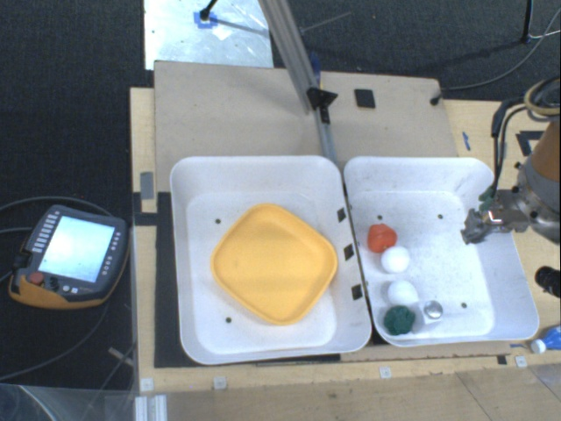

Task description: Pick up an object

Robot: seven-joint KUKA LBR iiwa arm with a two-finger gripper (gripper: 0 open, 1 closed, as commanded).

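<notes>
Toward three o'clock of the bench, the gripper (478, 224) hangs over the right rim of the right bin (438, 182), reaching in from the right on the grey arm (543, 191). Whether its fingers are spread or closed cannot be told from this slant, and nothing shows between them.

Down the left side of that bin, from about nine to seven o'clock of its floor, a row of small things runs top to bottom, well apart from the gripper: a red ball (381, 238), a white ball (395, 260) just below it, a second white ball (402, 291), then a dark green ball (400, 319) at the lower wall. These are round, with no long axis or heading to read. Just beside the green one, toward three o'clock of it, sits a small silver object (432, 310), too small to tell its lie.

Across in the left bin (188, 235), a yellow square plate (274, 262) lies flat at the centre, turned so its corners point roughly to twelve, three, six and nine o'clock.
</notes>
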